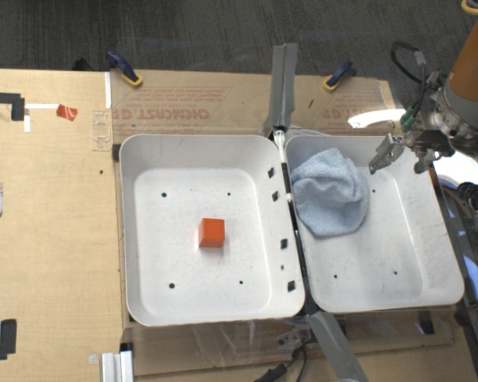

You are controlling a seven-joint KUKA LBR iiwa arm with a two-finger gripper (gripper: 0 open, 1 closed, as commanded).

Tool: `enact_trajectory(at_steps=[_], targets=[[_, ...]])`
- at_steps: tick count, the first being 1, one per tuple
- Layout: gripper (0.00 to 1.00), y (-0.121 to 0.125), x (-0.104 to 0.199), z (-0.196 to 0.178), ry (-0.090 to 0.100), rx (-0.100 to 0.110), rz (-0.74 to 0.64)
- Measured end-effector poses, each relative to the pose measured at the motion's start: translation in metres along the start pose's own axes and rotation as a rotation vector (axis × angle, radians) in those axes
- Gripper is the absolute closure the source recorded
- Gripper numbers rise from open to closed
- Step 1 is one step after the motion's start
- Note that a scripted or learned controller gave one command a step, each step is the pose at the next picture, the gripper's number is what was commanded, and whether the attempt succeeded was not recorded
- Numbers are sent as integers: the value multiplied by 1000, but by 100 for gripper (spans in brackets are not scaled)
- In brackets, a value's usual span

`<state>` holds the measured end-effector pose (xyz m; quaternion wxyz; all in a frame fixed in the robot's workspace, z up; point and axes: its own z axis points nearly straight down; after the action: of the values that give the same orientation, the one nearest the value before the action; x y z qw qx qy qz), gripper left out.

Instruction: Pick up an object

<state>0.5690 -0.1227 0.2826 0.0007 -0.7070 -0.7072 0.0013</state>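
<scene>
The desk carries two white bins, one on the left and one on the right, touching along a middle divider. In the right bin lies one pale blue cloth, crumpled against the divider side; in the left bin sits one orange block, near the middle and well apart from every wall. The end effector hangs over the far right part of the right bin, near the cloth but not touching it, its two fingers spread apart with nothing between them. The likeliest trouble, as I judge it, is with the cloth: it is soft and heaped, so the fingers could pinch only a loose fold that slips free as the arm lifts, or press into the bin floor beneath it. The block is the firmer target, but it lies in the other bin, across the divider, and a slightly off-centre close could nudge it aside rather than grip it. Two clamps, one and another, hold the cardboard at the back.
</scene>
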Motion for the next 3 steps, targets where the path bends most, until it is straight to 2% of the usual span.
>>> enact_trajectory(at_steps=[1,2,3], targets=[[100,0,-1,-8,-1,2,1],[100,-43,-1,40,0,1,76],[100,-8,-24,174,1,-1,-172]])
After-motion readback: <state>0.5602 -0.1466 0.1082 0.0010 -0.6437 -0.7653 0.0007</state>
